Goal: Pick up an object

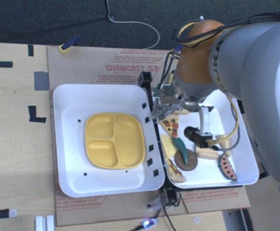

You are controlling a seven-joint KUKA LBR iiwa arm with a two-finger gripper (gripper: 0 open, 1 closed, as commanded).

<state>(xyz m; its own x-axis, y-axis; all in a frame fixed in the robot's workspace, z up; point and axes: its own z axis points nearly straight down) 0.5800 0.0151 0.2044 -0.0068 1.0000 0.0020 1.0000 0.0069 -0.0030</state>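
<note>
Overhead, arm (226, 66) low over right bin (246, 174); jaws' state cannot be told.
Toy food lies beneath: pizza slice (170, 125), teal pepper (181, 148) on brown cookie (188, 160), watermelon slice (227, 166). Yellow divided plate (115, 140) sits in left bin (70, 105).

Two bins sit side by side on a bench. The left bin (63, 129) holds a divided plate (114, 140) at its middle. The right bin (246, 167) holds toy food: a pizza slice (170, 125) near its left wall, a cookie (188, 161) below it, a watermelon slice (227, 167) at the right.
</note>
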